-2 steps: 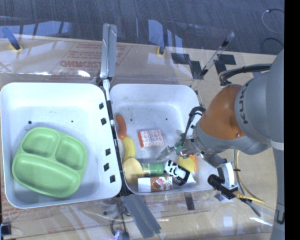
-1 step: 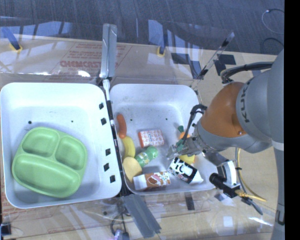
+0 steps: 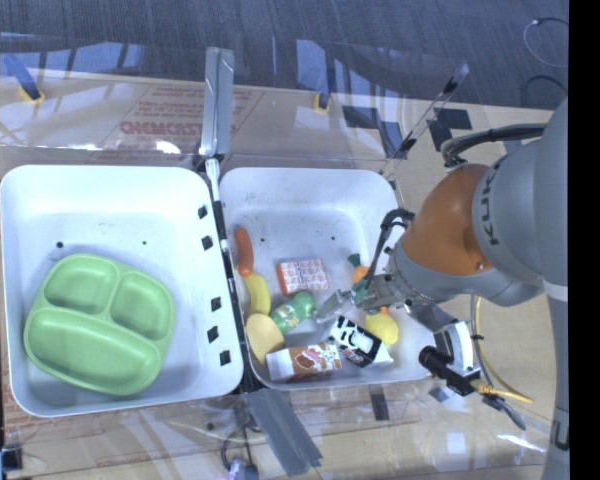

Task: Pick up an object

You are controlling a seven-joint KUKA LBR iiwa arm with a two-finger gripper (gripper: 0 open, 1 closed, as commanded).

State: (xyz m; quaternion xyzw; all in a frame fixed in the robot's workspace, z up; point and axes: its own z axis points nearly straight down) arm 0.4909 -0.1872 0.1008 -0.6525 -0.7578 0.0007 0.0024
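The tool (image 3: 355, 298) hangs just left of the yellow lemon (image 3: 382, 327); its grip state is unclear. The lemon looks light, smooth, rounded; grasp across its middle.

Two bins, one tray, and about nine small items in the right bin

Two white bins sit side by side: the left bin (image 3: 40, 198) bears one green sectioned tray (image 3: 98, 325) with three compartments. The right bin (image 3: 310, 193) bears one orange carrot-like piece (image 3: 244, 251) at its left wall, three yellow pieces: one (image 3: 257, 294), a second (image 3: 264, 335) nearer, a third (image 3: 382, 327) to the right; one red-patterned box (image 3: 302, 273), one green piece (image 3: 292, 310), one small orange piece (image 3: 359, 269), one black-and-white item (image 3: 354, 340), and one carton (image 3: 305, 361) at the near wall.
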